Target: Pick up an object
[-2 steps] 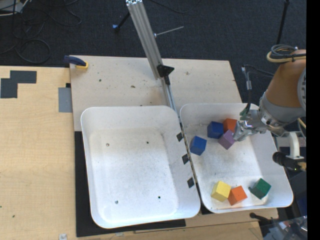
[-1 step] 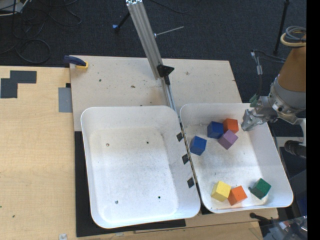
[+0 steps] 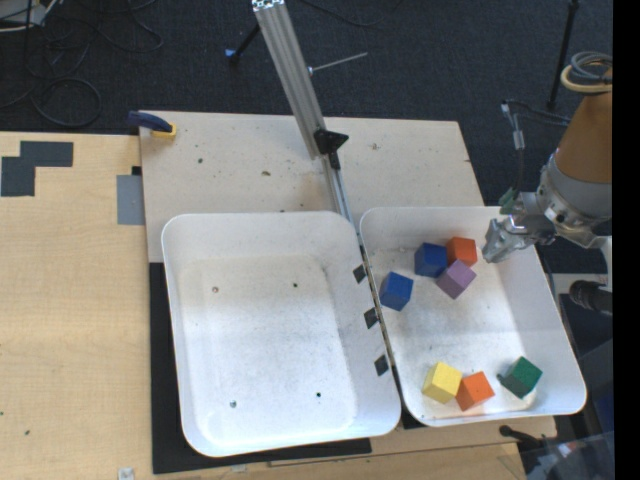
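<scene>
1. Fingers first: you cannot tell from this view whether they are parted or closed. The gripper (image 3: 497,245) hangs over the right bin's (image 3: 560,368) upper right area, and nothing shows between its tips.
2. Your arm (image 3: 585,163) reaches in from the right, above that bin's far corner.
3. To the left lies the left bin (image 3: 200,258), with a slanted aluminium rail (image 3: 295,68) rising behind the bins.
4. Nearest the gripper you have the orange cube (image 3: 462,250), just left of it, touching the purple cube (image 3: 456,278) and beside a blue cube (image 3: 431,259).
5. Another blue cube (image 3: 396,290) sits further left.
6. Along the near wall, well apart from the gripper, sit a yellow cube (image 3: 442,381), a second orange cube (image 3: 475,390) and a green cube (image 3: 521,376).
</scene>
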{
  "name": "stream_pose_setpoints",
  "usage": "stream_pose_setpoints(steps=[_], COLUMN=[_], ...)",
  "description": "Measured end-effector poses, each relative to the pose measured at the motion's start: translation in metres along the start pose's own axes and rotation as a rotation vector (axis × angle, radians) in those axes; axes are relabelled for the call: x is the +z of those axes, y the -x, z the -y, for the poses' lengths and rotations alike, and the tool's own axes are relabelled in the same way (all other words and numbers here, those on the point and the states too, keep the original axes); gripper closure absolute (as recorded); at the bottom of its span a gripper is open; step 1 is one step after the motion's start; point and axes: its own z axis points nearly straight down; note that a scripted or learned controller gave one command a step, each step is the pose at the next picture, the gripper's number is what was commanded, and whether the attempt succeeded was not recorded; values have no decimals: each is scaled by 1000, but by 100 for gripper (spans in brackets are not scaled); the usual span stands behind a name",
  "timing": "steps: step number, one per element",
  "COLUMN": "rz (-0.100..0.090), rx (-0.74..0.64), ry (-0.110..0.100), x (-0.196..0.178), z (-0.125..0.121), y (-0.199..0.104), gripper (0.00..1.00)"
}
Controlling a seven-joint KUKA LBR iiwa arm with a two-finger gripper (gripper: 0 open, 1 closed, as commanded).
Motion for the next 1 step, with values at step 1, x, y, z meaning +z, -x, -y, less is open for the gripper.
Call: stream_pose_setpoints(steps=[1], rz=[-3], rx=[1], ry=[-4], x=[9], z=[11], y=[-52], gripper=[100])
